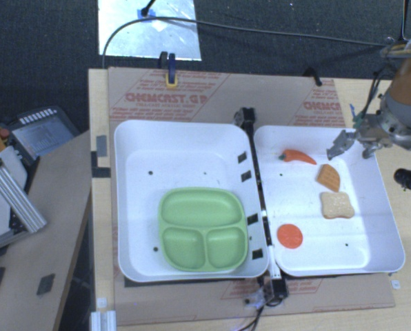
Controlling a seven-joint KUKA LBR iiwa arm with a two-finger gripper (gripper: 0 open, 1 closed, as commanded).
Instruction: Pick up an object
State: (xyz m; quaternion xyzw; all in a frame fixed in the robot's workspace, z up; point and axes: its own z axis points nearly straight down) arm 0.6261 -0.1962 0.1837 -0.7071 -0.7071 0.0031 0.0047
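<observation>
Broadly, two shallow white plastic bins sit side by side: the left bin point(129, 185) holds a pale green three-compartment plate point(203, 228), while the right bin point(381, 219) holds four small food pieces. Largest is a beige toast-shaped slice point(336, 205), then a round red-orange disc point(289, 236) near the front, a brown bread-like wedge point(329, 177), and a slim orange carrot point(298, 157) toward the far left. The claw point(354, 145) hovers at the far right, fingers spread wide and empty; the wedge lies just beside it, nearer and leftward.

The arm point(407, 95) is cut off by the right edge above its tool point(352, 145)
</observation>
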